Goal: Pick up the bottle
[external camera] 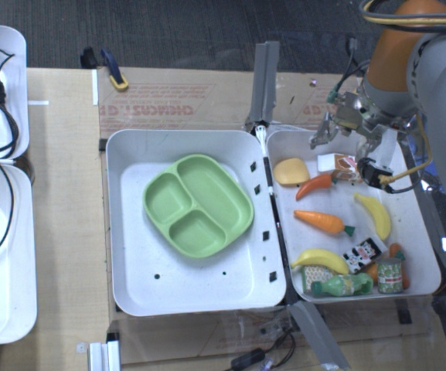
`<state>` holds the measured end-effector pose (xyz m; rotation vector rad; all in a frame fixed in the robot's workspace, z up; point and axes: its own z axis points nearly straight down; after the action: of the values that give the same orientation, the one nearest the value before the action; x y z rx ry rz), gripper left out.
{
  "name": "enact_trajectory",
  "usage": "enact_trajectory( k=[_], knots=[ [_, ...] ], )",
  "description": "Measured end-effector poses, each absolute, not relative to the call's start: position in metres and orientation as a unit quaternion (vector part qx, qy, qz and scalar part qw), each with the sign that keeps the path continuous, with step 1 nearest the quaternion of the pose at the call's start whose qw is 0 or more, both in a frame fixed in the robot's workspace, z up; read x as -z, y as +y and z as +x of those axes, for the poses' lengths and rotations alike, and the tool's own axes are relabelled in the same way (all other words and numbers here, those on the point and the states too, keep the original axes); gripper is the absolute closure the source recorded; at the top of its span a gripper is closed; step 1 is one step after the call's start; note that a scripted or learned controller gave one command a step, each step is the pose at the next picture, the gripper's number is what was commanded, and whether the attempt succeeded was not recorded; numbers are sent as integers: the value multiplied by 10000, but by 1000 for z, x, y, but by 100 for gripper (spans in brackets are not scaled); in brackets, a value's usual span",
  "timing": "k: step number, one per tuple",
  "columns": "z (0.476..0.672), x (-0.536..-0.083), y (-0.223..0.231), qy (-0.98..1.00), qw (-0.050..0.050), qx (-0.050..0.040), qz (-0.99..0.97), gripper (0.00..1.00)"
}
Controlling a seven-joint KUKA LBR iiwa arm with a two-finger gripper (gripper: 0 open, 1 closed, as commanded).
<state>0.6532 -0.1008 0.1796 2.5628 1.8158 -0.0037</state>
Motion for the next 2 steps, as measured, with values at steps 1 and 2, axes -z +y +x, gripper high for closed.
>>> enact_trajectory(
  k=[1,2],
  knots=[
    [589,-93,-114,5759,-12,17,8175,0],
    [634,-156,-169,5977,8,5,8017,0]
  ],
)
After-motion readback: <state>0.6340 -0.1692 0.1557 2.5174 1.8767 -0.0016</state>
